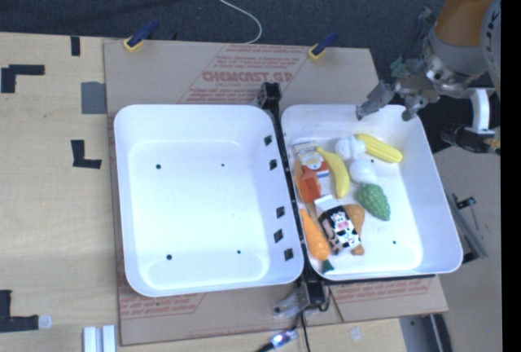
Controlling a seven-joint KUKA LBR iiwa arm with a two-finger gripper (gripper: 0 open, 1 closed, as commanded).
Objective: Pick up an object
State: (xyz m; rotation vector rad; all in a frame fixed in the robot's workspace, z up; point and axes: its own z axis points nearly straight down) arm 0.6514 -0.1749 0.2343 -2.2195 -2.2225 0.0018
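gripper: the gripper hangs over the right bin's far rim, fingers spread wide, nothing between them.
target: a toy corn cob lies in that bin, nearest the tool.
relation: it sits just below the gripper in the view, long axis slanting left to right.

The grey arm reaches in from the right, its orange band uppermost. The gripper hangs low at its end, its two fingers spread apart, nothing between them.
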